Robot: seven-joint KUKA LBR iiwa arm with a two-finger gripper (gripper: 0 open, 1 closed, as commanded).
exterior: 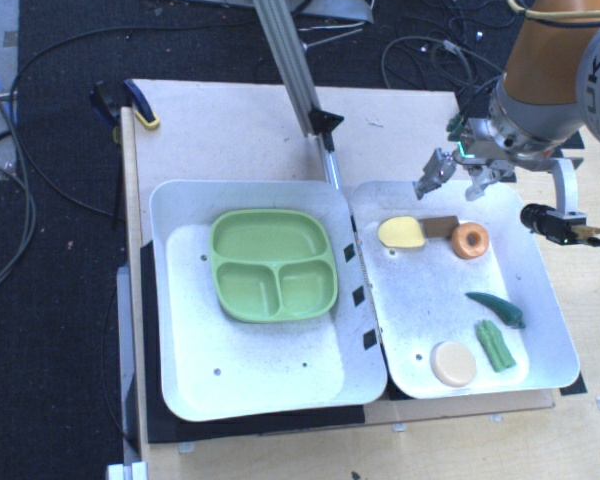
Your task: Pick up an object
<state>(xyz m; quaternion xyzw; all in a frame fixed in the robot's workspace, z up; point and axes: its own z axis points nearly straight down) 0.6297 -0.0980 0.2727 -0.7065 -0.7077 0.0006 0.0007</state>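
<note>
Orange ring-shaped toy (470, 240) is seen lying in the right white bin (550, 298), beside a yellow lump (401, 233); fingers (432, 178) are spread above the bin's far edge, nothing held, presumably for approach

Grey arm reaches in from the right — hand (458, 176) hangs low, fingers spread, holding nothing.

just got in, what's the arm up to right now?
The gripper hangs over the far edge of the right bin with nothing between its fingers. That bin holds a yellow piece, a brown block, an orange ring, a dark green pepper, a light green piece and a cream disc. The left bin holds a green divided plate. Nothing picked yet.
</note>
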